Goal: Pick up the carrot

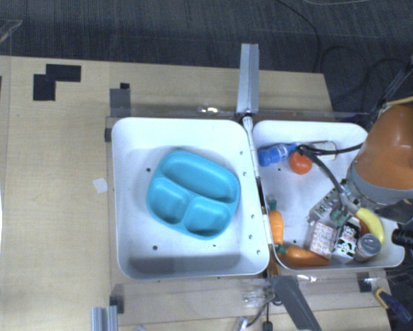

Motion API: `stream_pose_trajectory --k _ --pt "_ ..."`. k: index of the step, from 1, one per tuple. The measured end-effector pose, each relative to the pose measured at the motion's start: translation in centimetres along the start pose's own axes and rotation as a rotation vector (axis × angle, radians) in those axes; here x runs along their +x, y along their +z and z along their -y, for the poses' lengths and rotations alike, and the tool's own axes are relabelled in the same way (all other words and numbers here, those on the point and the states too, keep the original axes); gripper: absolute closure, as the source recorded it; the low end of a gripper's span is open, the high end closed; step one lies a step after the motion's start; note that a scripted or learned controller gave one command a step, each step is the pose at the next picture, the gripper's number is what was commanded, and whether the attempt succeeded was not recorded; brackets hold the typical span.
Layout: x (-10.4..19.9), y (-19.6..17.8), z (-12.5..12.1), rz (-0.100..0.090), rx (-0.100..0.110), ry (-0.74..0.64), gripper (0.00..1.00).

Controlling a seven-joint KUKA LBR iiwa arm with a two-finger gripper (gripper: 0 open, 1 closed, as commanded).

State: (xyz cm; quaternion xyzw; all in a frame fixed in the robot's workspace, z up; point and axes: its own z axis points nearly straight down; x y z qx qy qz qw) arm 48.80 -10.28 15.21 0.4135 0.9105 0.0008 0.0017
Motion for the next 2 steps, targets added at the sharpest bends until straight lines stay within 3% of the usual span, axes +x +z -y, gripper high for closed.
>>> stream_pose_trajectory --k 1,2 --pt "3.6 -3.3 -3.3 0.003 -0.003 -0.022 1.0" --pt "-2.2 -8.2 -6.1 0.004 -0.003 -0.036 1.0"
